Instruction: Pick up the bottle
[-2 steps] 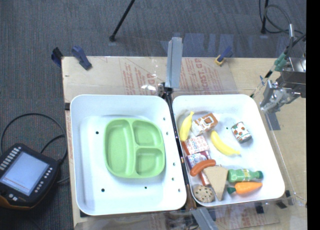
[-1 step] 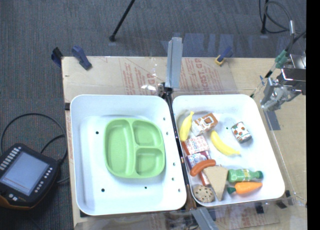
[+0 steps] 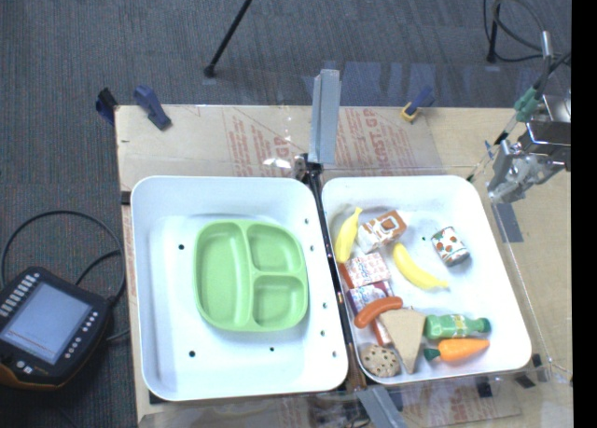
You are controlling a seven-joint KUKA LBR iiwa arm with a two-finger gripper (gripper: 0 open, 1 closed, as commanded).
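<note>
Bottle (image 3: 457, 326): small green plastic cylinder lying on its side, near the front right corner of the right bin (image 3: 485, 207), just above the carrot (image 3: 455, 350).
Neighbours: smooth sandwich wedge (image 3: 403, 331) touching its left end.
Open room: bare white floor above it.
Tool (image 3: 504, 184): metal, outside the bin's far right rim, over the counter (image 3: 242, 142); finger state cannot be told.

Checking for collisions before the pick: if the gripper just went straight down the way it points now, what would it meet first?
Probably the right bin's outer rim or the bench beside it: the gripper hangs at the bin's far right corner. Depth is unclear. The green bottle lies well off that line.
</note>
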